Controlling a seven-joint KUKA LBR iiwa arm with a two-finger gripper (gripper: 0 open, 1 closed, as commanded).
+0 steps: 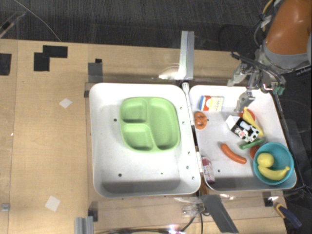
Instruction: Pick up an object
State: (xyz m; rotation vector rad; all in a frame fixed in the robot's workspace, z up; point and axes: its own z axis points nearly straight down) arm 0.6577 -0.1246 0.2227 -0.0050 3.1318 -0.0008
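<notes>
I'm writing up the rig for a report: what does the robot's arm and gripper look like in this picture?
The arm is bulky and rounded, with a broad orange band over a grey section, and dark cables looping along its left side. Below it, the gripper is a smaller silvery-grey metal assembly with thin wires around its mount.

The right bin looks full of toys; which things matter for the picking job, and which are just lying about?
For the job:
- end effector
- hot dog
- banana in blue bowl
- small box
- pretzel

Lying about:
- green divided plate in left bin
</notes>
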